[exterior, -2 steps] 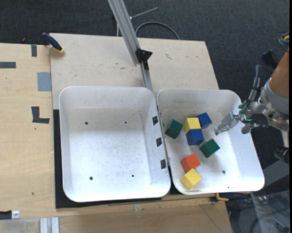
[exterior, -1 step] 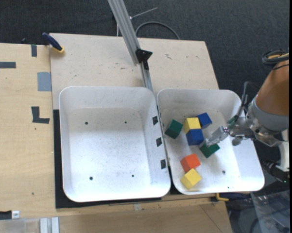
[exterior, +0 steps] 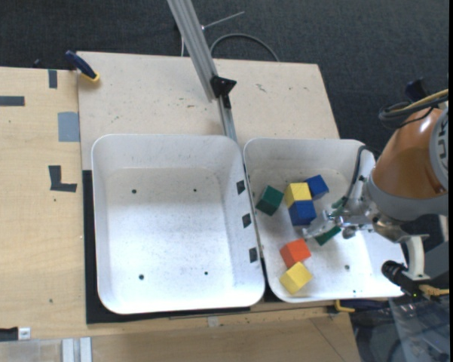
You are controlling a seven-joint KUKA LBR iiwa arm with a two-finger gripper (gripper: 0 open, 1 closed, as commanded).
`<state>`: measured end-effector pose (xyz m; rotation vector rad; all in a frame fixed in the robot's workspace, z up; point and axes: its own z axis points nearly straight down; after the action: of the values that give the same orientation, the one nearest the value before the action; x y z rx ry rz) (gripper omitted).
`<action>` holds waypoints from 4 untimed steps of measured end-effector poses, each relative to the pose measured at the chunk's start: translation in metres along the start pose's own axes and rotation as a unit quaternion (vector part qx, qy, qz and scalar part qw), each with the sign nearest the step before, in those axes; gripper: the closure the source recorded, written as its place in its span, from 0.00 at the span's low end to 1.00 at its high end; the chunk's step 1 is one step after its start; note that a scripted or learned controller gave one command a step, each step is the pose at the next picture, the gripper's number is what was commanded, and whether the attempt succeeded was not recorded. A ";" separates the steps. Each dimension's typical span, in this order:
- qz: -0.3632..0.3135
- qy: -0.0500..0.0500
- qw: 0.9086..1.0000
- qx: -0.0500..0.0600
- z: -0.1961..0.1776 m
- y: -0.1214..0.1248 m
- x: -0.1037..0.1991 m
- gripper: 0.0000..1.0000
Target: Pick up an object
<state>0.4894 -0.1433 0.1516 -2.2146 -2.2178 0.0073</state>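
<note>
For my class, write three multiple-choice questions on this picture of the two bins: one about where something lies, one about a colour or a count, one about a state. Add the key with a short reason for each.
1. Where do the blocks lie?
A. In the left bin
B. In the right bin
C. On the bare bench

2. How many yellow blocks are there?
A. One
B. Two
C. Four

3. Where is the gripper?
A. Over the right bin, near the blocks
B. Over the left bin
C. Over the bench behind both bins

Key:
1 B: the green block, the blue blocks, the orange block and the yellow ones all sit in the right bin, none in the left bin.
2 B: one yellow block sits among the blue ones, the other yellow block at the near wall.
3 A: the gripper hangs just right of the blue blocks.
</note>
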 end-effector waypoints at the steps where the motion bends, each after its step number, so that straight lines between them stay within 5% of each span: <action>1: 0.000 -0.002 1.000 -0.010 0.034 0.005 0.000 0.00; 2: 0.000 0.000 1.000 -0.007 0.026 0.004 0.001 1.00; 4: 0.000 -0.002 1.000 -0.006 -0.060 0.011 0.007 1.00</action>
<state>0.5004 -0.1362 0.2119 -2.2217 -2.2255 -0.0024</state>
